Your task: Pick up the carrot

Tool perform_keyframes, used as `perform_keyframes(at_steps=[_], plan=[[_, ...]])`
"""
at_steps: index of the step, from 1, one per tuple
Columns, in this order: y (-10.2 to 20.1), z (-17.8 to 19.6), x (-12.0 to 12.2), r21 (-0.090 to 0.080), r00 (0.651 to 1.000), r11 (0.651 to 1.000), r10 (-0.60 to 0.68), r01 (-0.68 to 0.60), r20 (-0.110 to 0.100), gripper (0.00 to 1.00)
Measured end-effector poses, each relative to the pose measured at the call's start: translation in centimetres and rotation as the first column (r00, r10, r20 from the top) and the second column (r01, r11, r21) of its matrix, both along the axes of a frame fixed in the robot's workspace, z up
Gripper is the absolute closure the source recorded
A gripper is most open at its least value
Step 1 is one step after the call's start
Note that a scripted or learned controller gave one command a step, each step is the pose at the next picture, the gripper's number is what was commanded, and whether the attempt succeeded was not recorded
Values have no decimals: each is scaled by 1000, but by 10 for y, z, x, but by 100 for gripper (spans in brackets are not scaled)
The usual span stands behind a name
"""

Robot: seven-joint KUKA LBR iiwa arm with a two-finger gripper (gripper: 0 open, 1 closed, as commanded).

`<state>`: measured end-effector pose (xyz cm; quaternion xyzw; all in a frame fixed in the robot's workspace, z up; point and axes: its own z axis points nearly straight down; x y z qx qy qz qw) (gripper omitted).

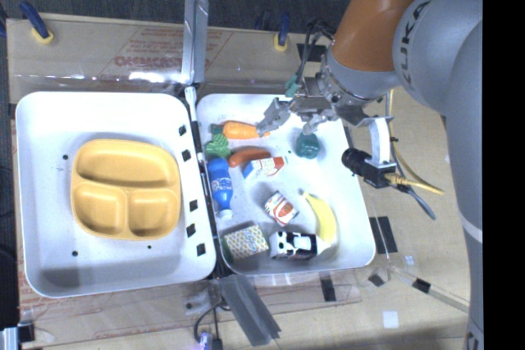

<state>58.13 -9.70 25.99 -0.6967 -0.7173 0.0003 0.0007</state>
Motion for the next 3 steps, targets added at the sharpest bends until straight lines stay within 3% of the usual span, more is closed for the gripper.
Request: perform_keyframes(at_steps=[1,2,3], plan=[[2,-160,27,-2,1000,1000,-14,14,18,0],[-21,-168,72,2,960,961,-278,278,-24,0],[-20,-159,73,0,962,962,-272,272,-19,100]])
